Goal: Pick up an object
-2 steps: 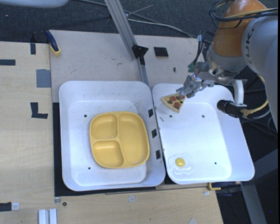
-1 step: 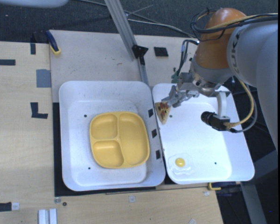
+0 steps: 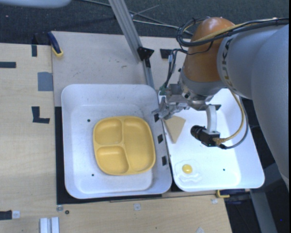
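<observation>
A tan wedge-shaped piece (image 3: 175, 127), like a slice of toast, lies in the right bin (image 3: 242, 174) near its left wall. A toy fried egg (image 3: 187, 170) rests near that bin's front. A yellow divided plate (image 3: 123, 144) sits in the left bin (image 3: 77, 130). My gripper (image 3: 167, 111) hangs at the inner edge of the right bin, just above and left of the tan wedge. The wrist hides its fingertips.
The grey arm with its orange band (image 3: 208, 47) covers the back half of the right bin. A black cable fitting (image 3: 206, 135) dangles beside the wedge. A slanted metal pole (image 3: 131, 33) crosses behind the bins. The divider between the bins runs right below the gripper.
</observation>
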{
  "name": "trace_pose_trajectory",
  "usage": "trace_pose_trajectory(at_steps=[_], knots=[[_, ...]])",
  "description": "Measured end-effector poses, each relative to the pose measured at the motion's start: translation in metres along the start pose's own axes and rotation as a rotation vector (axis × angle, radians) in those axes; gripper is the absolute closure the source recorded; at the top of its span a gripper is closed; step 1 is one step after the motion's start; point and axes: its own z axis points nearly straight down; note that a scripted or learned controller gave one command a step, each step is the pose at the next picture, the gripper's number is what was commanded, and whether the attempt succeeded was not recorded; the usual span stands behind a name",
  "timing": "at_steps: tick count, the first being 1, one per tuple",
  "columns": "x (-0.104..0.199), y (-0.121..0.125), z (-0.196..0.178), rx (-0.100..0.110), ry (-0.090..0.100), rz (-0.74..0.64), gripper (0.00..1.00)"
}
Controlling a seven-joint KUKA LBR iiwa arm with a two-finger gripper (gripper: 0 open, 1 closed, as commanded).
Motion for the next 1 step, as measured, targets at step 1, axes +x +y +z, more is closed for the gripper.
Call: trace_pose_trajectory(at_steps=[1], knots=[[0.0510,-0.0168,0.0041,0.000,0.000,-0.001,1.00]])
